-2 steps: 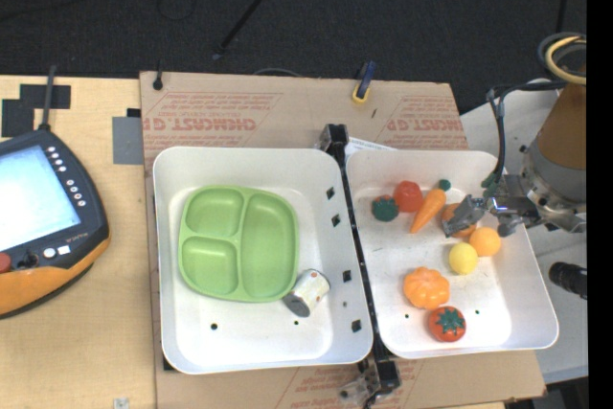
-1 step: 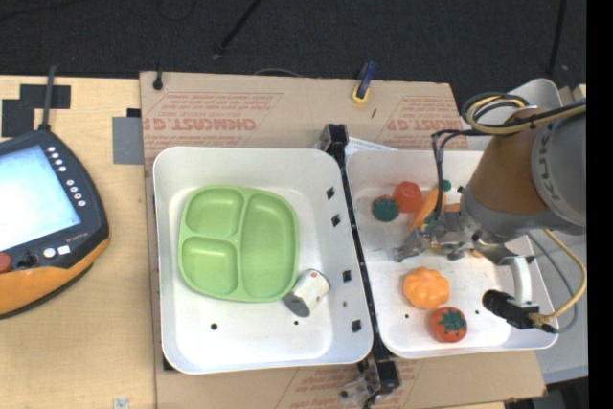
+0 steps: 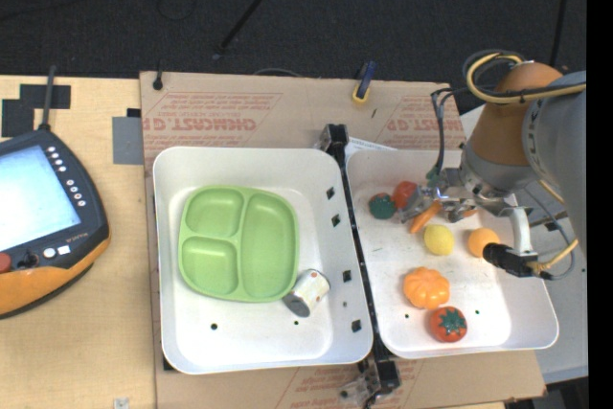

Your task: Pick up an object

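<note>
Right bin (image 3: 536, 326) full of toy produce: carrot (image 3: 420, 220), yellow lemon (image 3: 439, 239), green piece (image 3: 382, 205), red piece (image 3: 404, 193), orange ball (image 3: 482, 241), small pumpkin (image 3: 425, 287), tomato (image 3: 447, 324). Claw (image 3: 433, 199) low over the carrot at the bin's far side; spread or pinched, impossible to tell. Likely light, hard, slick plastic; round shapes prone to rolling, so best taken across the carrot's narrow middle. Mirrored red print on the cardboard (image 3: 206, 122) over the tabletop, not reliably readable.
</note>
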### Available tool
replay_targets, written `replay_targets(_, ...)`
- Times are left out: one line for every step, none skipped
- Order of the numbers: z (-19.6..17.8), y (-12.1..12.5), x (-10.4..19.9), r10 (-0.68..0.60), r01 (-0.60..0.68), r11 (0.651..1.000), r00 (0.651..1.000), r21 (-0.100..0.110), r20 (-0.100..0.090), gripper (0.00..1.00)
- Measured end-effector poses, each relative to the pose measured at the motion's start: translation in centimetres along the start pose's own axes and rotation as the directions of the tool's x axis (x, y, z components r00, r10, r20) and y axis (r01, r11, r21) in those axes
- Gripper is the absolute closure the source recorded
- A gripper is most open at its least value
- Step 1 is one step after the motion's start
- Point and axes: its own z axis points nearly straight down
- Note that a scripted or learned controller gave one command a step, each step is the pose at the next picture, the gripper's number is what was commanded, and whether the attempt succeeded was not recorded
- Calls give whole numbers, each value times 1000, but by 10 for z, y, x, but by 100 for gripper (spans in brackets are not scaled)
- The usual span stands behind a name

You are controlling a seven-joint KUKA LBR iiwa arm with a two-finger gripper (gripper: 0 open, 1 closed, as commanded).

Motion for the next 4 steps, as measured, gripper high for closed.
replay_targets(-9,-3,-1,3,-3,1000,1000,7,-2,100)
replay_targets(2,-19,54,-2,2,1000,1000,10,-4,100)
replay_targets(-106,-45,136,-8,8,1000,1000,-1,-5,100)
replay_targets(-171,-71,156,-2,2,1000,1000,2,-3,100)
